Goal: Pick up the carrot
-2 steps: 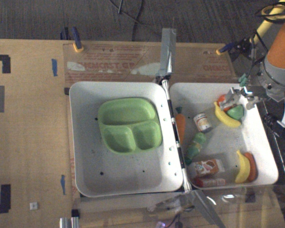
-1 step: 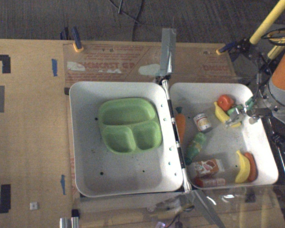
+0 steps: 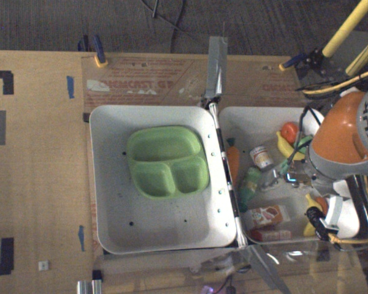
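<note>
The carrot [image 3: 233,162] is orange and slender. It lies lengthwise along the left wall of the right bin [image 3: 257,118], near the divider between the bins. My gripper [image 3: 276,179] hangs low in the middle of the right bin, reaching left from the orange-banded arm [image 3: 340,136]. It sits to the right of the carrot, with a green bottle [image 3: 249,187] between them. Nothing visibly rests in the gripper, and its tip is blurred among the clutter.
The right bin also holds a small can [image 3: 261,157], a banana [image 3: 285,146], a red-orange fruit [image 3: 289,131], a snack box [image 3: 267,215] and a red bar [image 3: 271,233]. A green divided plate [image 3: 167,162] lies in the left bin [image 3: 110,213].
</note>
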`<control>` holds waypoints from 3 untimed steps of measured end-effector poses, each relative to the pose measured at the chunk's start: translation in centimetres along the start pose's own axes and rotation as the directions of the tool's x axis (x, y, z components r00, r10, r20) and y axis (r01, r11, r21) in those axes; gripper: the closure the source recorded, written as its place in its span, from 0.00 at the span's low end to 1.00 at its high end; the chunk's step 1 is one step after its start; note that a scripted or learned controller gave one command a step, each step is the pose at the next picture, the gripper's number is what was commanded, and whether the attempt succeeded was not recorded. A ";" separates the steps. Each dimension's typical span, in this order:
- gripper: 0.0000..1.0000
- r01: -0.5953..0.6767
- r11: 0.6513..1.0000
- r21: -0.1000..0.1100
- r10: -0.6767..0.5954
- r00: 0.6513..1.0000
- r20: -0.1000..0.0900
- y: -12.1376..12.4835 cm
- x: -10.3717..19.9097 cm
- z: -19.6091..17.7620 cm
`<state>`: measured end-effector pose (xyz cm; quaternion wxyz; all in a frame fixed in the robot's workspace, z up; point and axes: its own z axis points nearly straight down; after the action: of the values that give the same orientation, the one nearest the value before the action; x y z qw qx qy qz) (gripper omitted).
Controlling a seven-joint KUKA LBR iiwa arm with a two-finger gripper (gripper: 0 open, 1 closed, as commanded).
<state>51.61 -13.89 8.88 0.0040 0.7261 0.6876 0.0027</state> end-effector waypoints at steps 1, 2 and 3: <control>0.00 -0.147 0.989 -0.003 0.147 0.989 -0.001 -3.2 -1.0 0.0; 0.00 -0.012 1.000 0.008 0.012 1.000 0.000 -3.5 2.0 -20.8; 0.00 0.080 0.997 0.006 -0.080 0.997 0.001 -3.2 -3.4 -21.0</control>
<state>48.01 -17.09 29.89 0.0021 0.6979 0.7162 0.0000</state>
